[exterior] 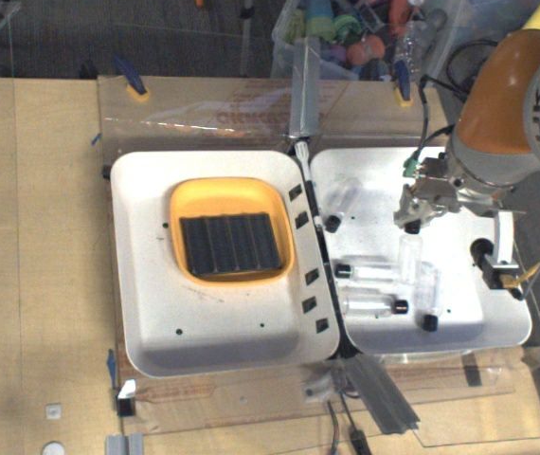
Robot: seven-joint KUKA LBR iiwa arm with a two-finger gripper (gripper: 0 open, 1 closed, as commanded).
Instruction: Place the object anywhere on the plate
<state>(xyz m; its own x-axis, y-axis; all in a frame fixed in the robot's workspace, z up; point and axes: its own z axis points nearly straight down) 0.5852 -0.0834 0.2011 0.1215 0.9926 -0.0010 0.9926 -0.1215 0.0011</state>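
Counting contents: one yellow plate (pixel 229 227) carrying one black ribbed block (pixel 230 242) occupies the left bin (pixel 147 254); roughly five clear black-capped tubes (pixel 376 304) lie in the right bin (pixel 459 325) (toward 4 o'clock). The gripper (pixel 412 218) hovers above them; finger state cannot be determined. No legible labels.

A yellow plate (pixel 230 228) lies in the left bin (pixel 147 254); the gripper (pixel 412 218) hangs above clear bottles (pixel 384 287) in the right bin (pixel 459 325).

- The plate (pixel 230 229) lies in the left bin (pixel 147 330).
- Right of the plate, in the right bin (pixel 497 325), lie several tubes (pixel 374 273).
- The gripper (pixel 412 218) hangs further right of the plate, behind the tubes.
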